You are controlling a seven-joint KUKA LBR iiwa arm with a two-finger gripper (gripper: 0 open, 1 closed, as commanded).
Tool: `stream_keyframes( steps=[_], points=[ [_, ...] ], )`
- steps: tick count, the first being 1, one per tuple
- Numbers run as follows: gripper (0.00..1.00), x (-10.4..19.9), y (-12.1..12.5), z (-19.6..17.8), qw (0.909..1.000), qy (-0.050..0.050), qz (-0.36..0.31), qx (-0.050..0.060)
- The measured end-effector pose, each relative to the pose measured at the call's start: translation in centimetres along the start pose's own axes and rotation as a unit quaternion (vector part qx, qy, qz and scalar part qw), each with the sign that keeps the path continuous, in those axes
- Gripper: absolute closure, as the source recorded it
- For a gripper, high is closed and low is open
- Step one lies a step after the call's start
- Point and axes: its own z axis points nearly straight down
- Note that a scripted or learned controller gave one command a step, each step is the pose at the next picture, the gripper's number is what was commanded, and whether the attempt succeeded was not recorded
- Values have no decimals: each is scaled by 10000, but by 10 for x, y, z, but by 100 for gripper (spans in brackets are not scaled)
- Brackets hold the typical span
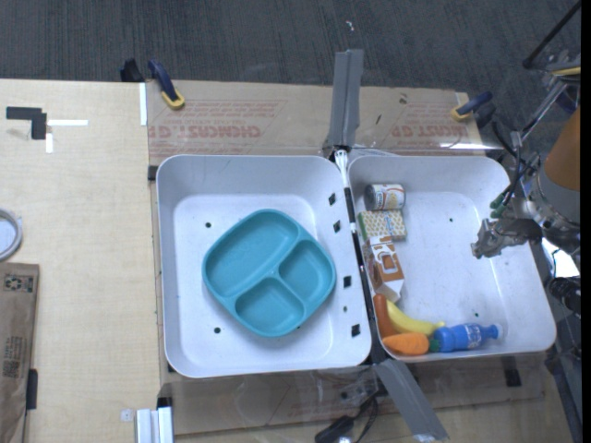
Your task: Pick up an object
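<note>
While claw (487, 245) hovers, bottle (464, 337) touches carrot (406, 343).

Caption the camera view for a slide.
Gripper over right bin; can, banana, blue bottle along its edges; teal plate left.

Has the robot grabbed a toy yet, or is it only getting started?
Nothing is picked up yet. The gripper hangs over the right bin near its right wall, with nothing visible between its fingers. The banana, blue bottle, small can and cartons lie along the bin's left and front edges. Reaching, grasping and lifting are all left.
</note>
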Motion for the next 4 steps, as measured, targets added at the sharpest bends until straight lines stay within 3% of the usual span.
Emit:
stream_keyframes(
  steps=[1,2,3,4],
  points=[
    [0,0,0,0,10000,-1,0,2],
    [0,-13,-17,80,9990,11,444,17],
    [0,14,-40,112,9999,12,-134,5],
    [0,-7,-39,112,9988,10,480,1]
  ],
)
